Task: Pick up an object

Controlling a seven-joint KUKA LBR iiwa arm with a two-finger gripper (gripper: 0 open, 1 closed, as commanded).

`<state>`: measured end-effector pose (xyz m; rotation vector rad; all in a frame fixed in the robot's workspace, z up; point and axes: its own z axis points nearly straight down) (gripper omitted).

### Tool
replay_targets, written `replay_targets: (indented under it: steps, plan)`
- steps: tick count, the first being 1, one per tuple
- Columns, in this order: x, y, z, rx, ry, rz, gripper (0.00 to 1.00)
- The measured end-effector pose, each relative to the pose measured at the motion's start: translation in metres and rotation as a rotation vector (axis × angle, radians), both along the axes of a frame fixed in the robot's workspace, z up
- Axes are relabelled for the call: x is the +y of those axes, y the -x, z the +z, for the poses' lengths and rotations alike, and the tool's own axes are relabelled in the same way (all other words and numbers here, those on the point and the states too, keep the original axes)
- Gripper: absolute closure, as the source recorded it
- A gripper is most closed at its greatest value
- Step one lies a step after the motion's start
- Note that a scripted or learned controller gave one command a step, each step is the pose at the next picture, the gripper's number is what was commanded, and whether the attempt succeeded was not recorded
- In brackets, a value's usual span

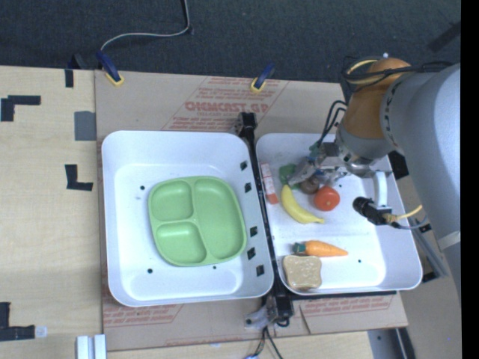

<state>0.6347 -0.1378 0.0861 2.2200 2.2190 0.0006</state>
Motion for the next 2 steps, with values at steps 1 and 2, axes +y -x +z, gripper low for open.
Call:
replay_targets:
  steps: [1,2]
  plan:
    - [0.005,0.035,0.001,-0.002,0.001,0.001,0.00]
    - [0.005,0.034,0.011,-0.005,0.000,0.001,1.00]
